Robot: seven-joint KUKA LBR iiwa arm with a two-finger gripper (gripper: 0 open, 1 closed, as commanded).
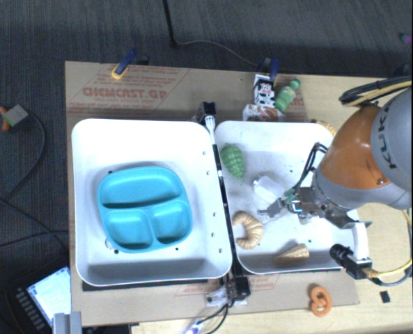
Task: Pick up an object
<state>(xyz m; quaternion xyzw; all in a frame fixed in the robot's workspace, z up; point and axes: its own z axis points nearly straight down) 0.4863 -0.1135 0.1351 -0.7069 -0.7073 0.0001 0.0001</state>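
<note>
The right bin (pixel 290 134) holds several small objects. A green ridged object (pixel 232 160) lies near its left wall. A tan curled croissant-like piece (pixel 248 229) sits at the lower left, and a tan cone (pixel 292 253) lies by the front wall. A small white object (pixel 265 185) rests in the middle. My gripper (pixel 278 206) hangs low over the bin floor, just below and right of the white object and above and right of the croissant. I see nothing clearly held in it.
The left bin (pixel 88 145) holds a blue divided tray (pixel 145 207). Behind the right bin stand a small carton and a green toy (pixel 274 96). An orange ring (pixel 320 299) lies on the bench in front. The arm's orange band (pixel 356 158) covers the bin's right side.
</note>
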